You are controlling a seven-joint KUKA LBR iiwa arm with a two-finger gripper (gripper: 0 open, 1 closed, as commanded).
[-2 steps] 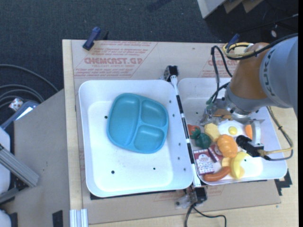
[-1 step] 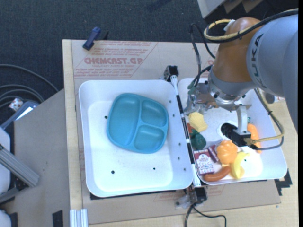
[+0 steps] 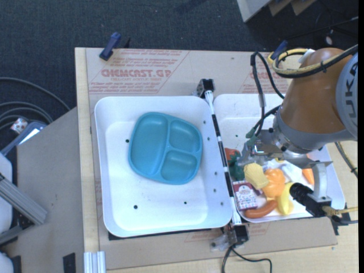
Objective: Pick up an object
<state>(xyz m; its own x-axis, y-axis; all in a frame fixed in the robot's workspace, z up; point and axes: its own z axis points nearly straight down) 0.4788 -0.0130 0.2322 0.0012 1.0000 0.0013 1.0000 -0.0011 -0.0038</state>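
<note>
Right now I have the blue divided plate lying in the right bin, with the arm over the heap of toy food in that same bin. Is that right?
One slip: the blue divided plate lies in the left bin, not the right one. The camera view shows it there by itself. The rest holds: the arm hangs over the toy food heaped in the right bin.

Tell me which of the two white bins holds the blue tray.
The left bin. The blue tray lies in it alone, while the right bin holds small toy foods under the arm.
</note>
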